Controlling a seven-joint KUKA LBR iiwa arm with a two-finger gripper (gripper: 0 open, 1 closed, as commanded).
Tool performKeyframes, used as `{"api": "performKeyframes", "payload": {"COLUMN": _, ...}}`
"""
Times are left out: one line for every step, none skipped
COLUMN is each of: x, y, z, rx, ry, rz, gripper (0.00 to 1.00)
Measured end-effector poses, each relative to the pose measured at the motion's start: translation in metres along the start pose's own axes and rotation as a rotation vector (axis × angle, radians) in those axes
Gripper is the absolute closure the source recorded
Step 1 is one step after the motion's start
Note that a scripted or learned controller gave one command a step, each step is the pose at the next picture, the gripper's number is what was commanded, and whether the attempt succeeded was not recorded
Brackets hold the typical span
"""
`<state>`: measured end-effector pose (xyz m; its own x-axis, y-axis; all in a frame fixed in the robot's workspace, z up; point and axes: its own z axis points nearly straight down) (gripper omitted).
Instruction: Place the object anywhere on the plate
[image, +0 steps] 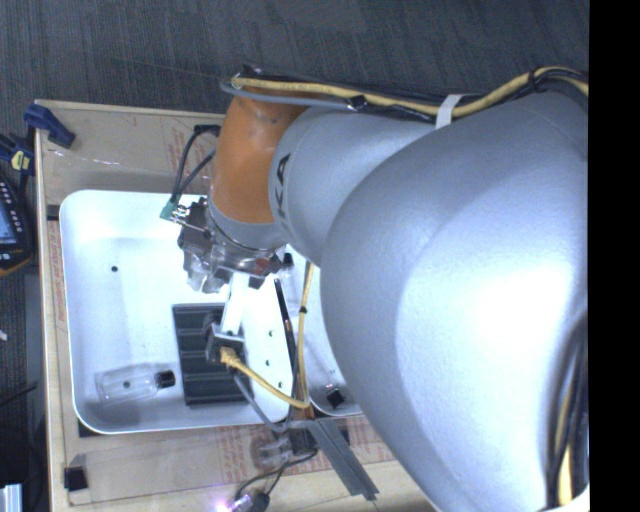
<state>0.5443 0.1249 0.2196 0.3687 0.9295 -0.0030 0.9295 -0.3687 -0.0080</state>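
A small clear bottle (132, 383) with a black cap lies on its side in the near left corner of the left white bin (90, 250). Just right of it lies a dark ribbed rectangular plate (198, 358), flat on the bin floor. My gripper (208, 264) hangs over the middle of this bin, just beyond the plate's far edge, below the orange band (245, 160). A white bracket and cables of the wrist cover the plate's right side. I see nothing held under the gripper.
The big grey arm (440, 290) covers the right bin and most of the bench. A yellow cable (265, 385) loops down near the plate. A blue clamp (47, 124) sits at the bench's far left corner. A small dark speck (114, 268) marks the bin floor.
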Motion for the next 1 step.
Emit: {"api": "performKeyframes", "payload": {"x": 0.0437, "y": 0.0486, "z": 0.0122, "rx": -0.004, "ry": 0.002, "rz": 0.323, "gripper": 1.0}}
